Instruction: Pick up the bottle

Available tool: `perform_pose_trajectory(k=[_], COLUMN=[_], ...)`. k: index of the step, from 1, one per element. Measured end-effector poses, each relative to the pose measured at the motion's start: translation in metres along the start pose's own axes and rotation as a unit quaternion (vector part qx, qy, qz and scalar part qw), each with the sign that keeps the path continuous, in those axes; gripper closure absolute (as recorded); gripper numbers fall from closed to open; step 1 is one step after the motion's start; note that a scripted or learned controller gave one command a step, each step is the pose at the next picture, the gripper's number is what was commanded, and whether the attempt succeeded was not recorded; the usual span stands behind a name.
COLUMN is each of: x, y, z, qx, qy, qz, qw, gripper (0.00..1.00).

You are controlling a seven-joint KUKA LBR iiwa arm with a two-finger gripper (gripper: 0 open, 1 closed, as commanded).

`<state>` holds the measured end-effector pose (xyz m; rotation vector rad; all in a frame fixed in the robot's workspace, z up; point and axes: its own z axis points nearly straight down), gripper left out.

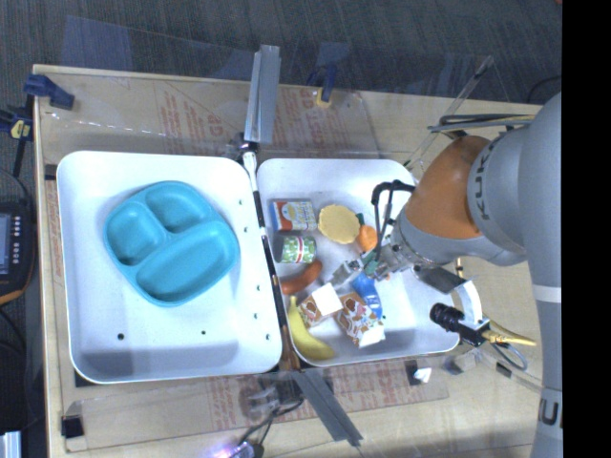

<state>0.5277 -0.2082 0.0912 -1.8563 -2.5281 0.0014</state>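
You have the gripper (375, 263) low in the right bin (420, 337), at the right-hand side of the clutter, with the arm (496, 198) reaching in over the bin's right rim. What you're after, the bottle (368, 294), looks to be the blue-and-white item lying just below and slightly left of the tip, between the carton (360, 319) and the wrist; I'm judging that from its shape, since it is small and partly covered. Its long axis seems to run from upper left to lower right, so a grasp should cross that line. Whether the fingers are apart or together you cannot tell from here: the wrist and the objects around it hide them, and nothing shows as held. Other pieces crowd close: a banana (305, 334) and the green can (297, 249) to the left, an orange piece (368, 237) above. The left bin (86, 342) carries a blue divided plate (172, 241)
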Motion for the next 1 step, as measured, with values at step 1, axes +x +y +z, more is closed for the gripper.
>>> perform_pose_trajectory(k=[1], x=[0.0008], y=[0.0006], z=[-0.0098], qx=[0.001], qy=[0.001], qz=[-0.002], qw=[1.0000], gripper=[1.00])
